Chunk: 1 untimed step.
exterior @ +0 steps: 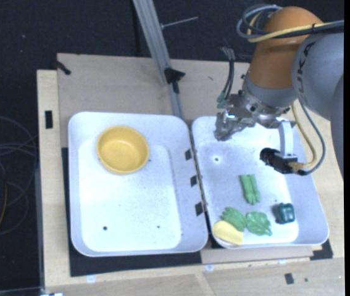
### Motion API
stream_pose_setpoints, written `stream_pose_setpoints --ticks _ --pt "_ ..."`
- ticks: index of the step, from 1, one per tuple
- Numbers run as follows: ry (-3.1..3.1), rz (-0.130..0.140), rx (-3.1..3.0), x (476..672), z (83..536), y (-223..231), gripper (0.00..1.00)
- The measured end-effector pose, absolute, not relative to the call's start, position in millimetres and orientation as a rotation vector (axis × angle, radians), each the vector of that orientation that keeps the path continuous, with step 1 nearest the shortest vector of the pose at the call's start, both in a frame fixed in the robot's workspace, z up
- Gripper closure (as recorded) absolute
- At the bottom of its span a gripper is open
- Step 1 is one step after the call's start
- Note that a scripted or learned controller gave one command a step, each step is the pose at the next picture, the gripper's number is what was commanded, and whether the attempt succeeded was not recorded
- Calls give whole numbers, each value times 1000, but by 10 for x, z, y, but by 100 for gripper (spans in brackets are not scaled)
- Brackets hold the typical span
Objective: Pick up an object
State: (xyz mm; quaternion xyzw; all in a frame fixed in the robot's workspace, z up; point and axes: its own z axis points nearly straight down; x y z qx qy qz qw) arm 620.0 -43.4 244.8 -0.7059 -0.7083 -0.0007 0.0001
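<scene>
The hand (226,127) hangs over the far left corner of the right bin (307,184), close to the rim that divides the two bins. From this angle I cannot tell how far it is parted, and nothing shows in its grip. Above it the orange band (279,48) and the grey arm (326,66) lean in from the right, with cables looping down to a small black fitting (276,159) that sits over the bin's middle.

Under and just in front of the hand the bin floor is bare white, so there is open room there. The things to pick lie well apart from it, along the near side of that bin: a green pod-shaped piece (249,189), two leafy green pieces (234,217) (258,222) side by side, a pale yellow piece (227,232) pushed against the near left corner (it touches one leafy piece), and a small dark teal block (283,213) near the right wall.

In the left bin (82,184) a yellow bowl (123,150) sits upright toward the far side. A grey metal post (156,48) slants across the tabletop (100,79) behind the bins.
</scene>
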Motion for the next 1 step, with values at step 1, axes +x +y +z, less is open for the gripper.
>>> stream_pose_setpoints --ticks 1 --pt "-2226 -3 -2217 6019 2539 76 100"
